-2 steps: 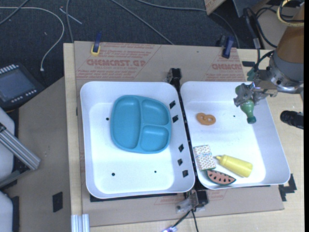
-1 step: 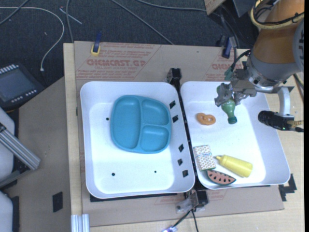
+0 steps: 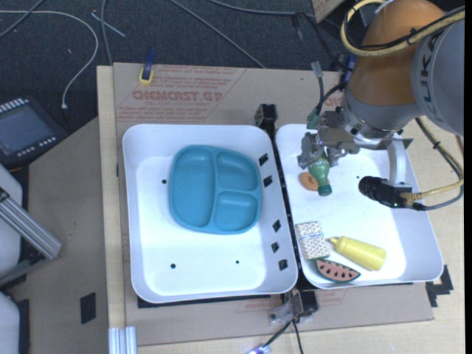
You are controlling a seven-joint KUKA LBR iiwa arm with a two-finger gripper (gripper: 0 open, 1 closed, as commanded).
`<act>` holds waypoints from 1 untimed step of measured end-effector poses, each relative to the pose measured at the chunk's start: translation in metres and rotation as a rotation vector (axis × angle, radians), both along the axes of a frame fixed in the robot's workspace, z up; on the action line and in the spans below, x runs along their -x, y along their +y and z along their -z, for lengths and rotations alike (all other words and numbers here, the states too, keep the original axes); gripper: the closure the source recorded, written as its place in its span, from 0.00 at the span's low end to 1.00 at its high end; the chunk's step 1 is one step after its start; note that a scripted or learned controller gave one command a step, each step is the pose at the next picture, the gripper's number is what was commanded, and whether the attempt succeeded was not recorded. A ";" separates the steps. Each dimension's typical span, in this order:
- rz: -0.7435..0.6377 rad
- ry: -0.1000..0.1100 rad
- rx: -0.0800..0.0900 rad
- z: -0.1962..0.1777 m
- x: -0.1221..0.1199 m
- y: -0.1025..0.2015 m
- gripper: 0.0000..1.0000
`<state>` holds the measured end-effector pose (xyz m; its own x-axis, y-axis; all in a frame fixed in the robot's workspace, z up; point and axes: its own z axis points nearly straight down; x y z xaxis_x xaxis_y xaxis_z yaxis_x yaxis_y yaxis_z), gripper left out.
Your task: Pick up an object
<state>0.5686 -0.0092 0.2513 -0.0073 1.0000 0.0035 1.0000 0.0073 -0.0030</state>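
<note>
1. While a small green bottle-shaped toy [image 3: 320, 172] sits by an orange piece [image 3: 309, 181] in the right bin [image 3: 424, 260], the gripper [image 3: 321, 153] hangs directly over it; whether its fingers are open or closed cannot be told.
2. Nearby lie a patterned packet [image 3: 311, 240], a yellow bottle [image 3: 359, 251] and a watermelon slice [image 3: 338, 271].
3. Likely risk: the rounded toy slipping aside, or the orange piece getting nudged.
4. A blue divided plate [image 3: 215, 189] occupies the left bin [image 3: 147, 257].

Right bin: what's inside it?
In the right bin: a green bottle toy at the gripper, a yellow bottle, a watermelon slice, a patterned packet. The arm covers the far corner.
</note>
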 end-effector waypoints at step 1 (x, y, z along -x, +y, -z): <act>0.000 -0.001 0.000 0.000 0.003 0.058 1.00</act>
